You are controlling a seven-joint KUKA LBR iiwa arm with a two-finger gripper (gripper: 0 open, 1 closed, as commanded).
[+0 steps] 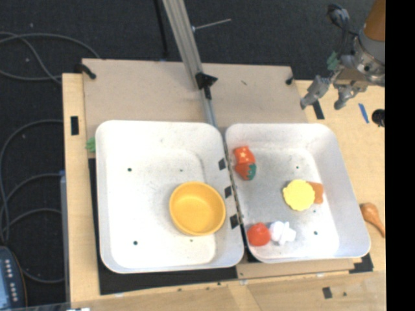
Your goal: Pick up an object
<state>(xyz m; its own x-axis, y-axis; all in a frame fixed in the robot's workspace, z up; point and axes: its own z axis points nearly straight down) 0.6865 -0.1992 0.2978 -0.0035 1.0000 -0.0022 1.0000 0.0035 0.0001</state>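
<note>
Above the worktop's [155,89] far right corner, we see the end effector [329,94] spread wide, holding nothing; no readable writing.

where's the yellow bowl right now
The yellow bowl sits in the left bin, near its right edge, just across the divider from the red ball.

1. The two shallow white plastic bins [162,141] look smooth, faintly speckled grey.
2. The round yellow plastic bowl [197,208] at lower centre has a soft sheen.
3. The pale brown board bench [142,89] looks matt.
4. The ribbed silver metal rail [182,28] at upper centre looks brushed.
</note>
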